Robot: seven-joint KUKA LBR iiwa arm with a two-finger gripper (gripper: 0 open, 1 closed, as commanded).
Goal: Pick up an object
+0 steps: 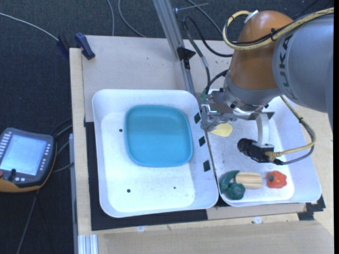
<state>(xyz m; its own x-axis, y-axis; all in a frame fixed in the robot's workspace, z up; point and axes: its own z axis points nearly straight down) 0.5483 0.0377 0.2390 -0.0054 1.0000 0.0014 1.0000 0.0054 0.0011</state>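
Overhead, we see gripper at right bin's left wall, just beside yellow piece; its grip we cannot tell. Green toy, tan cylinder, red toy line bin's near edge.

A blue square plate with rounded corners lies flat in the left bin, near the middle of the frame. In the right bin, a small pale yellow piece sits close to the bin's left wall, right of centre, only partly visible. Along that bin's lower edge, at the lower right, a dark green item touches a tan cylinder lying on its side, with a red, green-topped piece just beside the cylinder's right end.
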